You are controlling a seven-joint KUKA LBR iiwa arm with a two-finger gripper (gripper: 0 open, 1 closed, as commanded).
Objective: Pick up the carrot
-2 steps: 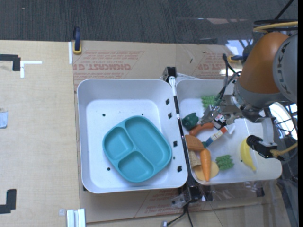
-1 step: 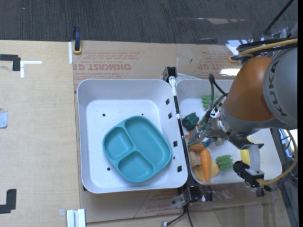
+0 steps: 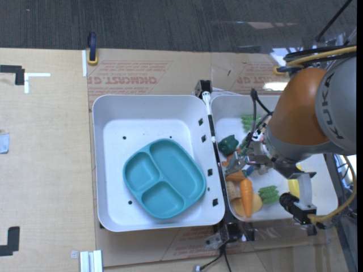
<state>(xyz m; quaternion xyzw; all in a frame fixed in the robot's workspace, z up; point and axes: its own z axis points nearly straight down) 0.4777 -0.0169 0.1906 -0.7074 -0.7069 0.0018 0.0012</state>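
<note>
The orange carrot (image 3: 246,192) lies lengthwise in the right bin (image 3: 227,109), near its front left corner, resting partly on a pale yellow item (image 3: 255,205). My gripper (image 3: 243,162) hangs low over the bin just behind the carrot's far end, close to another small orange piece (image 3: 233,176). The grey arm with its orange band (image 3: 300,109) covers much of the bin's middle and right side. Nothing is visibly held.
A dark green item (image 3: 228,144) sits by the right bin's left wall. A light green piece (image 3: 269,194) lies right of the carrot, a yellow one (image 3: 293,186) beyond it, leafy greens (image 3: 248,120) at the back. The left bin (image 3: 113,152) holds a teal divided plate (image 3: 164,177).
</note>
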